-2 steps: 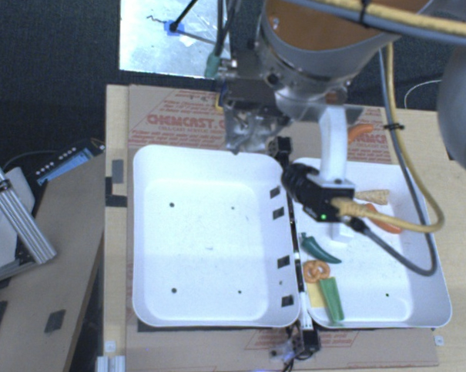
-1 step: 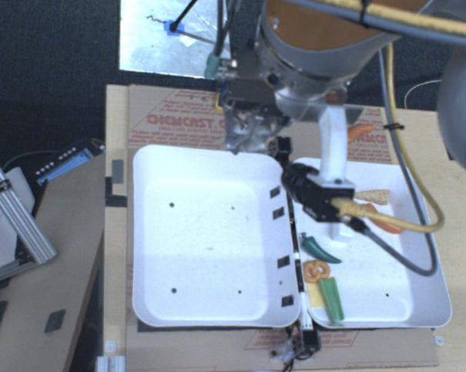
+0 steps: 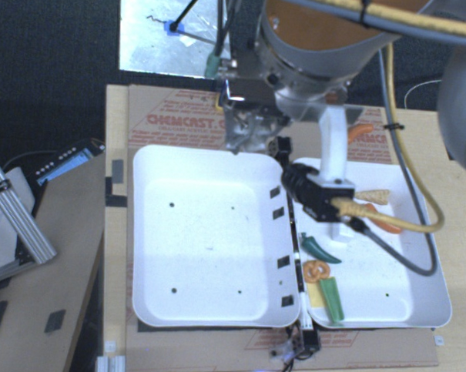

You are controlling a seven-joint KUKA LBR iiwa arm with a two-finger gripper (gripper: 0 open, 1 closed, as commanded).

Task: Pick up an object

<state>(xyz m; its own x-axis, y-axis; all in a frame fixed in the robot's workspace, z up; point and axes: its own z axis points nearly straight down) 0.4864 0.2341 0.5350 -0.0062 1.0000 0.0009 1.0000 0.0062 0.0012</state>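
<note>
Looming at the top of the frame, the grey arm [image 3: 324, 39] with its orange band hides much of the bench. Its gripper [image 3: 250, 136] hangs at upper centre, over the far rim of the left bin [image 3: 153, 170]; whether it is spread or pressed together I cannot tell from this slant. Nothing can be seen pinched in it. Everything worth picking lies in the right bin [image 3: 420, 305]: a dark green pepper [image 3: 320, 249], an orange pretzel [image 3: 316, 271] and a light green stick [image 3: 332, 299] along its left wall, with a beige cone [image 3: 373, 197] and an orange strip [image 3: 382, 221] further right. The likely failure is a descent where the gripper now hangs, which would close on bare plastic. The green and orange pieces by the wall are also awkward: they lie low and close together, so a grab could strike the wall, push one piece into its neighbour, or let a flat piece slip out. Red print on the cardboard [image 3: 182, 119] under the bins reads "CHEMCAST" at upper left; the red print along the bottom edge is too small to read.
</note>
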